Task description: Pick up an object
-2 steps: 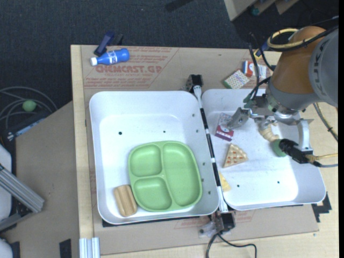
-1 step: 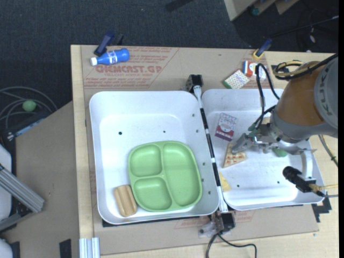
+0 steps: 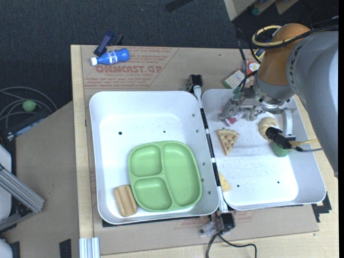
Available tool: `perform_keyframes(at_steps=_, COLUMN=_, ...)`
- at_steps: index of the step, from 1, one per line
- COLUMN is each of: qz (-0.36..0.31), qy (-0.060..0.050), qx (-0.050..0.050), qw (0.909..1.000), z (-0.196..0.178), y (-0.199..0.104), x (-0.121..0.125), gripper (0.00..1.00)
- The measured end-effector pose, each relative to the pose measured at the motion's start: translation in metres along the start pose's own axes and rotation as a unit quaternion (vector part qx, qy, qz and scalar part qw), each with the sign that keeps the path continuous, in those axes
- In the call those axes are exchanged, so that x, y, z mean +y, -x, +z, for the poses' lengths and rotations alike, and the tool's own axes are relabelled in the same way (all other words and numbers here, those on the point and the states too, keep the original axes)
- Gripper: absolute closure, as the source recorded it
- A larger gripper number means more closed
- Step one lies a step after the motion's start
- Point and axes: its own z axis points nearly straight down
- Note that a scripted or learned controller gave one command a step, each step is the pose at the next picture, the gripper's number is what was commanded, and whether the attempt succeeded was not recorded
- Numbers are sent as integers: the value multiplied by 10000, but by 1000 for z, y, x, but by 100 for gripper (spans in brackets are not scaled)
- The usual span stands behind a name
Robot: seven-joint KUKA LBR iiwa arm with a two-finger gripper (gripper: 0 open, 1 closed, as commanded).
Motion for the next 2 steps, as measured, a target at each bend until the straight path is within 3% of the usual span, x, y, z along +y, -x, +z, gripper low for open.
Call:
perform_keyframes(at_steps=1, qz=-3, qy=-22, qx=0, qw=10000, z=0, y=-20, x=14, gripper=0)
perform_keyframes(at_steps=2, qz=-13, qy=-69, qx=14, qw=10000, z=-13, y=-20, x=13, gripper=100)
